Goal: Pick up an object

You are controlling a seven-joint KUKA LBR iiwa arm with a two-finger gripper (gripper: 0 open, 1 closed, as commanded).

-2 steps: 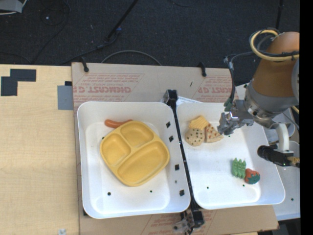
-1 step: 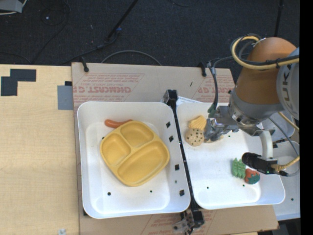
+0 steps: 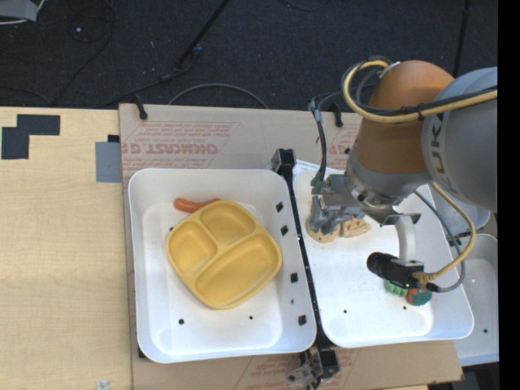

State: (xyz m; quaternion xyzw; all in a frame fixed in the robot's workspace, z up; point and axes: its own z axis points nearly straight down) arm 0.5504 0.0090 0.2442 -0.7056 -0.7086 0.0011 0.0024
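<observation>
Fingers (image 3: 322,219) are hanging low in the upper left part of the right bin (image 3: 357,331), close to its left wall. The grey metal there is blurring together under the wrist, so I cannot tell whether they are spread, pressed together or pinching anything.

Just below and to the right of them a tan lump (image 3: 354,228) is lying flat on the white floor, its left end running in under the metal. I am judging this to be the thing being gone for. It is the nearest loose thing, and the arm (image 3: 406,136) is bending down over it from the right of the frame. Whether metal is touching it is not clear. It looks to be resting on the floor, not lifted.

Further out, in the lower right of the same bin, a small green thing (image 3: 414,296) is sitting partly covered by the robot's own hardware, well apart from the lump.

In the way: the black rail (image 3: 296,250) between the bins is running just to the left of the fingers. That is likely leaving little room on that side, and a poor closing could be shoving the lump toward the wall.

Across the rail, the left bin (image 3: 162,315) is holding a yellow plate (image 3: 223,254) with three compartments. An orange stick (image 3: 193,204) is poking out at its upper left edge, under or beside it, cannot tell. Neither is obstructing.

A cardboard sheet (image 3: 195,140) is lying under both bins on the pale desk (image 3: 57,258).
</observation>
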